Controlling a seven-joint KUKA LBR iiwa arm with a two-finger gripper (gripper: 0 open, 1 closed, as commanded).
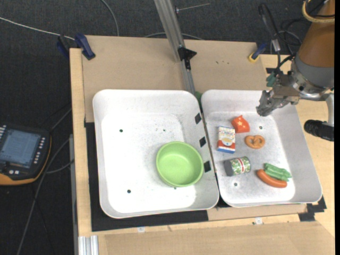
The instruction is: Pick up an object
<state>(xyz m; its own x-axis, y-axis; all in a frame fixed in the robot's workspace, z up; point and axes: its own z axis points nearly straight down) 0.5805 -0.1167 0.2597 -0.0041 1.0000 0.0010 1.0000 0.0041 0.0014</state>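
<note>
The right bin (297, 142) holds several small items: a red carton-shaped piece (240, 124), a white and red-blue box (226, 139), a pretzel (255, 141), a small can with a green label (237, 166), and a carrot with a green pea pod (274, 175). My gripper (264, 109) hangs over the bin's upper right part, up and to the right of the red piece, apart from all the items. Nothing shows between its tips.
The left bin (122, 142) holds a green bowl (179, 163) near its right wall. A metal pole (172, 31) slants down to the gap between the bins. Blue clamps (85, 47) sit at the bench's back corners. A handheld pendant (21, 153) lies off the bench at left.
</note>
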